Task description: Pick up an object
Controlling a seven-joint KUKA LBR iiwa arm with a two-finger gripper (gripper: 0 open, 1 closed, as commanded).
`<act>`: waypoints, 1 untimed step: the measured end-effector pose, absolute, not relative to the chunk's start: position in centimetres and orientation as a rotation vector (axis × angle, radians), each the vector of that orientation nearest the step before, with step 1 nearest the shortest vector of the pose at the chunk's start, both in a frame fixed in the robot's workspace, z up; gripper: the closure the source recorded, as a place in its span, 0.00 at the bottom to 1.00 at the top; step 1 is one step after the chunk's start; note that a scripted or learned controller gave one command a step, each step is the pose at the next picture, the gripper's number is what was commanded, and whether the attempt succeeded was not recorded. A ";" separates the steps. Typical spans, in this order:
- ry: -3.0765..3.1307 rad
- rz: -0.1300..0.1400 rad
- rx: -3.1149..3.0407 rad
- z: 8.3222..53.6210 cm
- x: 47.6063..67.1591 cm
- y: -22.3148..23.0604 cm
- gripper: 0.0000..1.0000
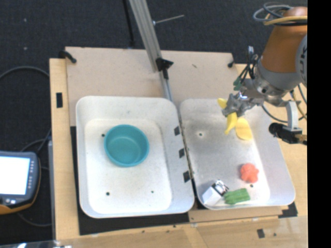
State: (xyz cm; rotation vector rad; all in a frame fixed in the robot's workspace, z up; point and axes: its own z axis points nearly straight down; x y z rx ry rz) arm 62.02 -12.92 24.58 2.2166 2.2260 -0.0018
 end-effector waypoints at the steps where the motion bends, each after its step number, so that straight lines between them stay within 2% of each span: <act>1: 2.229 0.003 2.215 25.2 59.4 -8.0 1.00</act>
